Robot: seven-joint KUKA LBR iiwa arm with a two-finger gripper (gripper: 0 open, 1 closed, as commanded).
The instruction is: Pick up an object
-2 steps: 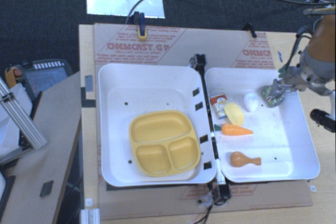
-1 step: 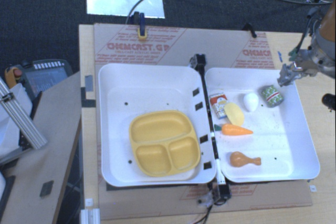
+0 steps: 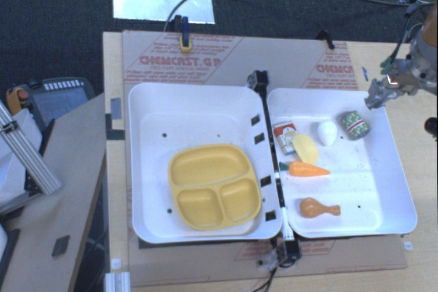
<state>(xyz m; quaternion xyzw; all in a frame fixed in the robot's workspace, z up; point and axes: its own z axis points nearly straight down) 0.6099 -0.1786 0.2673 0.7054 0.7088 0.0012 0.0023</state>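
The gripper (image 3: 378,96) hangs over the right bin's (image 3: 383,215) far edge, finger state unclear, near the green can (image 3: 355,125); the egg (image 3: 327,133), lemon (image 3: 305,148) and carrot (image 3: 309,170) lie apart.

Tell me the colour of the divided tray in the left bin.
The divided tray is yellow, plain with no pattern, seen in the camera view.

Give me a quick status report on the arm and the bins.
Gripper above right bin's far edge, nothing seen between fingers. Nearest: green patterned can, white egg beside it. Yellow divided tray in left bin.
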